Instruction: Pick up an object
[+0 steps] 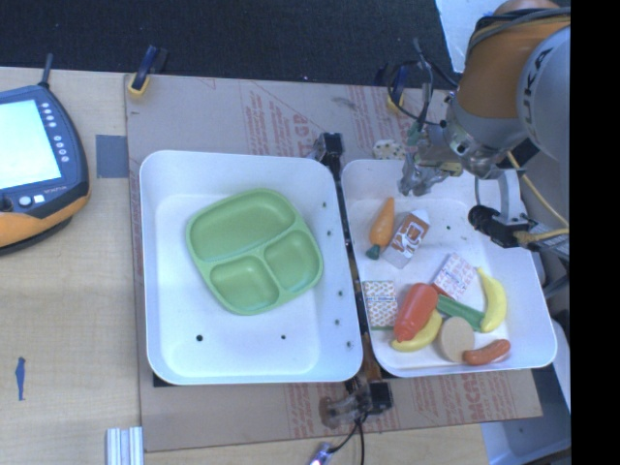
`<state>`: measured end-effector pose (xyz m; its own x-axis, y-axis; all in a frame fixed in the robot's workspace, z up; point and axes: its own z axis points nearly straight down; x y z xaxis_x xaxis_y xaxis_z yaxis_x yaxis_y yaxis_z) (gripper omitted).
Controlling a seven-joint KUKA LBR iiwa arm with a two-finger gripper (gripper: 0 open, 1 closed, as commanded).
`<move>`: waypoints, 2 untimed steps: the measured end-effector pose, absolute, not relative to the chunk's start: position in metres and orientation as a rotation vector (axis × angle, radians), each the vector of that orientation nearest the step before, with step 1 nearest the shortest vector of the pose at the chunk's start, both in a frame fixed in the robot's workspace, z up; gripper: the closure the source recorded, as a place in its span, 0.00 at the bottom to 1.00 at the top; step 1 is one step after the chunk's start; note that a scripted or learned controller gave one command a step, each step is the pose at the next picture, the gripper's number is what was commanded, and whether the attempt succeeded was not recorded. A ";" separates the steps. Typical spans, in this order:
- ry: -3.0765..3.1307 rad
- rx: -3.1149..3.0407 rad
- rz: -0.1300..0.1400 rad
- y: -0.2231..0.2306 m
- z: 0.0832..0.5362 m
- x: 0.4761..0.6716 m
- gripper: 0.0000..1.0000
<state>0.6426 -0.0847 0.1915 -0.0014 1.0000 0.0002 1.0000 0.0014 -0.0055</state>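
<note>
The right bin [542, 308] holds toy food: an orange carrot [383, 223], a small brown and white carton [408, 236], a red pepper [417, 308], a yellow banana [493, 298], a sausage [485, 354], a green piece [460, 310], a round beige slice [452, 338] and two patterned packets [379, 304] [453, 275]. My gripper [418, 181] hangs over the far left part of this bin, just above and behind the carton and right of the carrot. I see nothing between its tips. The grey arm with its orange band [504, 66] comes in from the upper right.
The left bin [165, 337] holds a green divided plate [255, 250]. A teach pendant [39, 163] lies on the bench at far left. Black clips [331, 147] [373, 395] sit at both ends of the gap between the bins. Cables [513, 223] trail by the right bin's far right side.
</note>
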 end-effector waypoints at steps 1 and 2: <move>-2.221 -2.216 0.006 -0.084 0.191 0.643 0.00; -2.223 -2.215 0.007 -0.095 0.091 0.649 0.00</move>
